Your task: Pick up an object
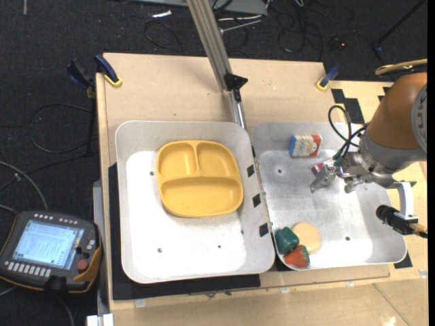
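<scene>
Two bins before me: my gripper (325, 175) (grip unreadable, I cannot tell) hovers near the small carton (305, 145), presumably lining up.

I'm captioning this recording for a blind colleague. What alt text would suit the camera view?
A grey robot arm reaches from the right, its gripper low over the right white bin, which holds a small carton and a cluster of toy food. The left bin holds a yellow divided plate.
</scene>
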You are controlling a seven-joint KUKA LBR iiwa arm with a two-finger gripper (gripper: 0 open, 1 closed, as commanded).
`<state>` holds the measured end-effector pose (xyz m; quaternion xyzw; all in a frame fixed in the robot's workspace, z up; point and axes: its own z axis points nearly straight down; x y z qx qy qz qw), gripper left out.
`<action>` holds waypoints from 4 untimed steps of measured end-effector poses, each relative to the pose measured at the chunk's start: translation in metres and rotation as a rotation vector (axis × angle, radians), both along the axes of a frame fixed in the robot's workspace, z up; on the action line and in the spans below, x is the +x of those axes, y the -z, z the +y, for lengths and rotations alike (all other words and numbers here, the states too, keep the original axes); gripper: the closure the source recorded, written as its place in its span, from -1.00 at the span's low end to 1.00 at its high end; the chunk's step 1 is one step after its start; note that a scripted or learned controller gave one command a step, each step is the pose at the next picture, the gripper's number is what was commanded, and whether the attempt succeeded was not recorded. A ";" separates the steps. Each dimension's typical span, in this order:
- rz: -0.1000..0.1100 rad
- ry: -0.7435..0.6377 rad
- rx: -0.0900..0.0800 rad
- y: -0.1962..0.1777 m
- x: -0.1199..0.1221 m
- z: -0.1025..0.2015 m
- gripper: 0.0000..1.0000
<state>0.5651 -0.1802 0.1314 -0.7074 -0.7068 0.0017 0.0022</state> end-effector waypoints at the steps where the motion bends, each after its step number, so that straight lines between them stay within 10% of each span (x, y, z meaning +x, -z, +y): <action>1: -0.005 -0.001 -0.001 0.038 0.000 0.000 -1.00; 2: -0.008 -0.001 -0.001 0.025 0.001 0.001 1.00; 4: -0.012 -0.003 -0.003 -0.098 -0.005 -0.001 1.00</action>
